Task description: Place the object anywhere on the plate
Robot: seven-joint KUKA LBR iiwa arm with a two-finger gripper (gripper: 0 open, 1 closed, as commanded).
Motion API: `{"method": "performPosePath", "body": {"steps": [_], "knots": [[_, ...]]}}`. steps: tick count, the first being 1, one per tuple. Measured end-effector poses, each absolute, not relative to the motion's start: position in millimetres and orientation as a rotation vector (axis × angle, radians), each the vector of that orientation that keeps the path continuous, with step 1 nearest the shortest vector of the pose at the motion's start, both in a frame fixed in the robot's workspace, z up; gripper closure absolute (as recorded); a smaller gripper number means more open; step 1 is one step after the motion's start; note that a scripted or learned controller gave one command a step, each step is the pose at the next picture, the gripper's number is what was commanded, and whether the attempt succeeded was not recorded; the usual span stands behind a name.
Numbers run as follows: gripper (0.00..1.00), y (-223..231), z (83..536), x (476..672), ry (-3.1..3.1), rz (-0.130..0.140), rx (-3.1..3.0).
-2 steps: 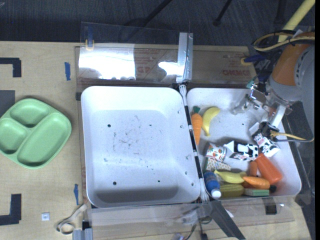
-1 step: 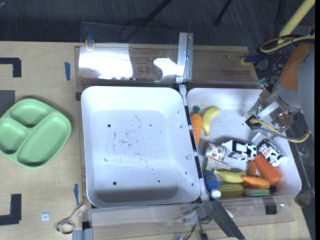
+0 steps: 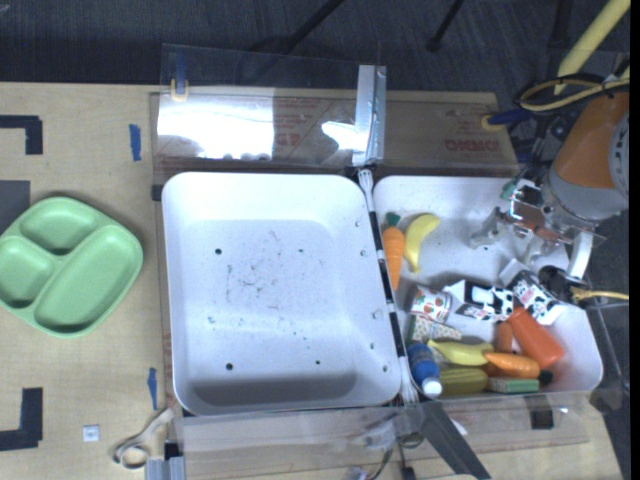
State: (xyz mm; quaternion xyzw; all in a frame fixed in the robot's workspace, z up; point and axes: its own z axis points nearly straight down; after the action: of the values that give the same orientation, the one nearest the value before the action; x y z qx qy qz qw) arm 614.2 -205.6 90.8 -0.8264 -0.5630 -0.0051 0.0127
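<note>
Hovering over the right bin [image 3: 590, 363], the gripper [image 3: 540, 258] sat at the end of the grey arm [image 3: 590, 158] that reached in from the right; whether its pincer was released or clenched I could not tell, since the wrist body hid the tips from above, and nothing could be seen held in it. The step in hand looked like the pick, not the carry; no object had left the pile. The likely candidates lay in the right bin: a banana [image 3: 420, 236] and a carrot [image 3: 394, 256] near its left wall, a cow-patterned toy [image 3: 530, 301] just below the gripper, an orange bottle [image 3: 537, 338] beside it, a small printed carton [image 3: 432, 306], a blue-capped bottle [image 3: 424, 366] and more yellow and orange pieces along the front edge; which 1 was meant I could not say. The green plate [image 3: 66, 265], with 3 compartments, rested on the bench well apart from both bins, past the left bin [image 3: 180, 193]. The next move, by my judgement, called for a descent onto 1 item, a firm close, a lift clear of the bin walls, then a long traverse leftward across the left bin to the plate.
</note>
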Motion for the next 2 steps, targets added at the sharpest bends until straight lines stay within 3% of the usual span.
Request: {"method": "performPosePath", "body": {"steps": [1,2], "knots": [[1.00,-212,101,614.4,-1.763,-0.009,-2.594],[1.00,-213,112,615.0,-1.762,-0.012,-2.597]]}}
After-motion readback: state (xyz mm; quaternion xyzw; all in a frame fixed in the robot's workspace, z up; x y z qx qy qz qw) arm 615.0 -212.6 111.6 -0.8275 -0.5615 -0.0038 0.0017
